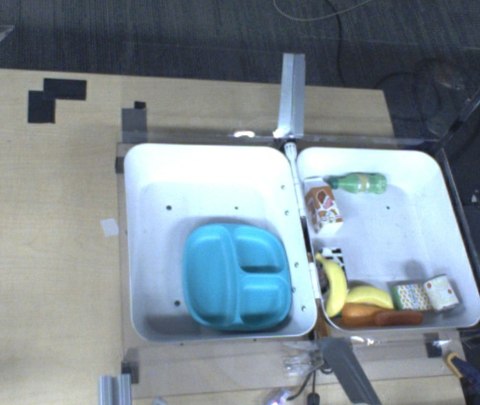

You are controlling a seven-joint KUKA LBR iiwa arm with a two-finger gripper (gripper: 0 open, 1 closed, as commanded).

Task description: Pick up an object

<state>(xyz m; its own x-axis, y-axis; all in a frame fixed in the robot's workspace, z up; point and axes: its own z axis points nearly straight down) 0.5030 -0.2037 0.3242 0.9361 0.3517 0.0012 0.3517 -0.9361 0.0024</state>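
Observation:
The right bin [408,226] holds a green bottle [357,183] lying near its far wall and a small red and white carton [324,207] against the divider. Along its near wall lie a yellow banana [336,285], a second yellow piece [369,296], an orange carrot-like object [379,315] and two small printed boxes [425,294]. A small black and white item [331,253] sits just above the banana. The left bin [164,209] holds a blue divided plate [238,276] at its near side.
A metal post [293,95] stands behind the seam between the bins. Black markers [54,98] lie on the wooden bench at the far left. Cables run over the dark floor at the top and right.

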